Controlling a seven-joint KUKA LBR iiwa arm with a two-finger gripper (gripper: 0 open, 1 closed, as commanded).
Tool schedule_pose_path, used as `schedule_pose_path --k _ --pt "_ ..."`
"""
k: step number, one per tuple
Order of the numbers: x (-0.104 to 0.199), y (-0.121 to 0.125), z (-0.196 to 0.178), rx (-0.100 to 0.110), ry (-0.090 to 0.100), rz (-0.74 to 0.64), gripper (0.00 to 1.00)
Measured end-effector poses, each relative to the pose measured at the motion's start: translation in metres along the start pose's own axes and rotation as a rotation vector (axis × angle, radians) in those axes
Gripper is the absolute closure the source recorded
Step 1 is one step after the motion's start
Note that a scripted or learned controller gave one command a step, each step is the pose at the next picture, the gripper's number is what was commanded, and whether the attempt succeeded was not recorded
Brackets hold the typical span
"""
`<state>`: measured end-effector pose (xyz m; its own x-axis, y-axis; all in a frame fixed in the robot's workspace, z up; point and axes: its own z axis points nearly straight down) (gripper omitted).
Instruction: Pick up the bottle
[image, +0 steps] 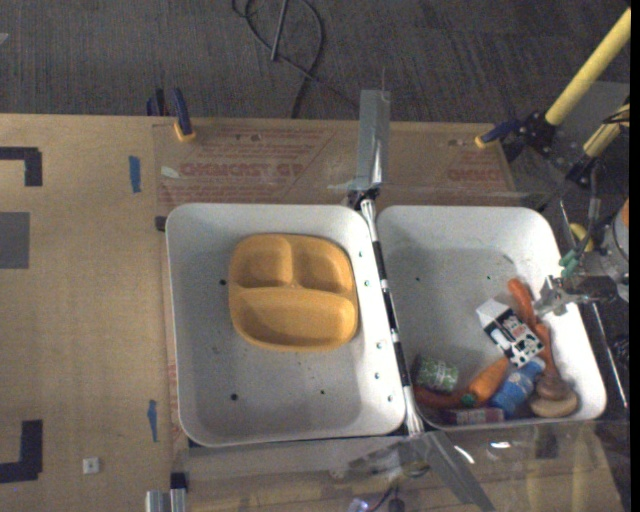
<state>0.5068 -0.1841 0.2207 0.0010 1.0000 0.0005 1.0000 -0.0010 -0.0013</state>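
Bench: a flat tan wooden bench top (90, 330) with black and blue tape marks, bearing two bins side by side.
Left bin: a shallow white plastic bin (195, 400) holding a yellow-orange moulded plastic tray with three compartments (293, 291), lying flat toward the bin's far half.
Right bin: a second shallow white plastic bin (450, 250), its far half bare, with the small items crowded into its near right corner.
Clutter: a white carton with black patches (512, 334), a long orange carrot-shaped toy (526, 306), a green round container (437, 374), an orange tube-like item (488, 380) and a tan wooden round piece (553, 402).
Bottle: a small blue plastic bottle (517, 388) lying on its side in that near right corner, touching the orange tube-like item and just beside the wooden piece.
Gripper: the metal two-finger gripper (556, 298) sits at the right bin's right rim; whether its fingers are apart or together cannot be told, and nothing is seen between them.
Relation: the bottle lies nearer the camera than the gripper, apart from it, with the carton and carrot toy between.
Progress: judged not yet begun; the bottle rests in the bin, so approach, grasp and lift remain.
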Motion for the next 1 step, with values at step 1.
schedule_pose_path --k 1 --pt "0.0 0.0 0.0 0.0 0.0 0.0 0.0"
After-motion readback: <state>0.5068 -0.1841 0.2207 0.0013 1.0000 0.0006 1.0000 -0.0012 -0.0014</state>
